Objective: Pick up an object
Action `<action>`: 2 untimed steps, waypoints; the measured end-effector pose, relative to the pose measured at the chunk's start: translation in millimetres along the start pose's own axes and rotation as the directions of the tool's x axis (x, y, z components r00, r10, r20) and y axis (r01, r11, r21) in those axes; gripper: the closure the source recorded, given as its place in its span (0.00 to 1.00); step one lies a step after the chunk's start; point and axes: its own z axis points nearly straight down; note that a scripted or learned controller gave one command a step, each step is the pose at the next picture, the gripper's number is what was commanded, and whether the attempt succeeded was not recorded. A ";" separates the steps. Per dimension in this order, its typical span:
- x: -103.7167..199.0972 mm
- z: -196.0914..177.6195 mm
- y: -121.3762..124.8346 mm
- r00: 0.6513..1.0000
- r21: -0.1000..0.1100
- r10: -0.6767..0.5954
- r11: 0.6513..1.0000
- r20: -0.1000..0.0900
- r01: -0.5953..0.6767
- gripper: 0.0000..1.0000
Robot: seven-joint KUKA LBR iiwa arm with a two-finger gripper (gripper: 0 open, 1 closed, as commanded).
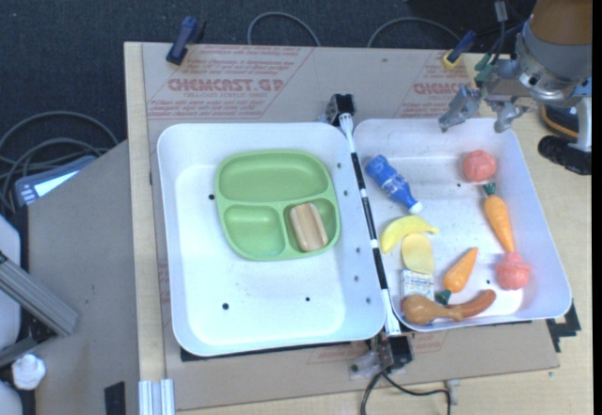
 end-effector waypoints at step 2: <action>38.8 147.7 -90.5 1.000 0.000 0.000 1.000 0.000 0.000 0.00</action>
